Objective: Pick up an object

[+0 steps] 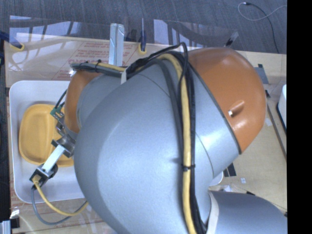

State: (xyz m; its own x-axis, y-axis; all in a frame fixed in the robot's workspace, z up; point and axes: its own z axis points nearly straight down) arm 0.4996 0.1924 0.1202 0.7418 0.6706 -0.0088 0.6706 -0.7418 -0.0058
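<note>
A yellow shallow dish (35,130) lies in the left white bin (19,94), towards its left side. My arm (146,145), grey with an orange band, reaches across from the right and hides most of the bench. The gripper (57,143) hangs at the dish's right edge, partly hidden under the wrist. A white and black part (46,168) sticks out below it over the bin floor. I see nothing held.
A yellow cable (53,209) loops over the left bin's front rim. A metal post (116,43) stands behind the bins. The arm covers the right bin. Bare bench (273,145) shows at the right.
</note>
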